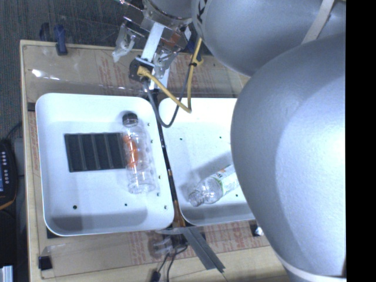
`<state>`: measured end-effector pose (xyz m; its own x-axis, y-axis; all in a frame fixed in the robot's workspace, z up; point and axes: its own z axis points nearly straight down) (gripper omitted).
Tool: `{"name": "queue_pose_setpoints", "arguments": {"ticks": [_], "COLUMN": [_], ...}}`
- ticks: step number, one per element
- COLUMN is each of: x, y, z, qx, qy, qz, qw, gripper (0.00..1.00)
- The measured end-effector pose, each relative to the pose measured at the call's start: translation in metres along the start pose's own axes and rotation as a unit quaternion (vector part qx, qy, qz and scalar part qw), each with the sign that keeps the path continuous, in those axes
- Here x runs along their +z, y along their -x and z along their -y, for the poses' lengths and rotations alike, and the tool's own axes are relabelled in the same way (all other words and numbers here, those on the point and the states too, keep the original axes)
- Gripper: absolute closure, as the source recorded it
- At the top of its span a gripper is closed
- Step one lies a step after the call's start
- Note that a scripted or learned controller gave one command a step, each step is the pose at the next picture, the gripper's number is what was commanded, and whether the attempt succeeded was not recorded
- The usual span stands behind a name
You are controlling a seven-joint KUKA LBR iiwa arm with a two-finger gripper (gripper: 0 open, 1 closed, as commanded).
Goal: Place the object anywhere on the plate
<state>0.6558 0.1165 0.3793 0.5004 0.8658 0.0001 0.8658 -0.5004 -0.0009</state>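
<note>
A dark ribbed rectangular plate [94, 152] lies flat in the left bin [53, 113]. A clear plastic bottle [139, 163] with a grey cap and orange label lies lengthwise along the plate's right edge, cap toward the back, touching or slightly overlapping that edge. A second clear bottle [212, 187] lies tilted in the right bin [194, 219], partly hidden under the arm. My gripper [144, 54] hangs above the back rim of the left bin, well behind the first bottle, open with nothing between its fingers.
The big grey arm covers most of the right bin and the right of the view. A black cable and a yellow cable [176, 101] trail from the wrist over the divide between the bins. A blue clamp [60, 39] sits at the bench's back left.
</note>
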Motion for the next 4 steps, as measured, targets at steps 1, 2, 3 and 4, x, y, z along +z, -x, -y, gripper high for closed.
{"name": "queue_pose_setpoints", "arguments": {"ticks": [1,2,3,4], "x": [-0.048,0.122,0.171,0.16], "y": [-0.025,-0.016,-0.056,-0.057], "z": [0.015,0.026,0.039,0.039], "qx": [0.05,0.134,0.18,0.179], "qy": [0.0,-0.002,-0.002,-0.001], "qz": [0.001,0.003,0.002,0.002], "qw": [0.9987,0.991,0.9836,0.9839], "gripper": [0.0,0.0,0.0,1.0]}}
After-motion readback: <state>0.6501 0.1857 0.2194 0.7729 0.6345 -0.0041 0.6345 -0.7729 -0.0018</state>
